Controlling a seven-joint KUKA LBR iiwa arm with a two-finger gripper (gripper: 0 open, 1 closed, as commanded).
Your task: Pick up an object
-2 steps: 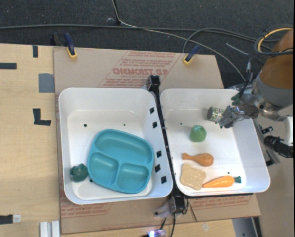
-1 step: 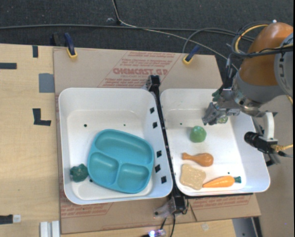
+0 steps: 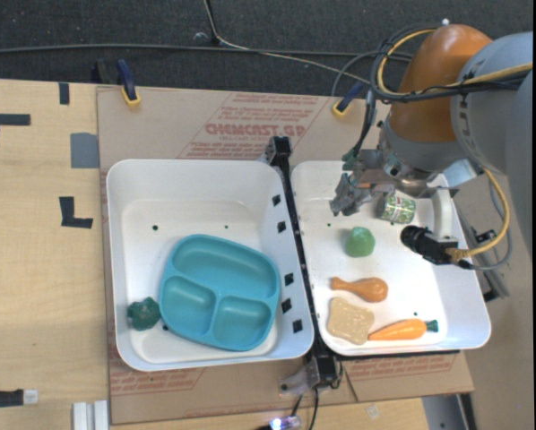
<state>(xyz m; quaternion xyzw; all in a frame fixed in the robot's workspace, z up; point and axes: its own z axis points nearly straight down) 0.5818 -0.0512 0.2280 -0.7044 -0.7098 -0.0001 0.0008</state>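
Camera view: the gripper (image 3: pixel 349 195) hangs over the right bin (image 3: pixel 470 325), its grasp state unclear, with the green ball (image 3: pixel 359 241) just below it, nearest of the toys.

The cardboard sheet (image 3: pixel 232 124) under the bins carries red printing, seen upside down and at a slant; its large line looks like "CHEMCAST GP", though the letters are faint and the smaller red lines around it are too blurred to read. The small can (image 3: pixel 398 209) in the right bin has a green and white label whose wording is too small to make out.
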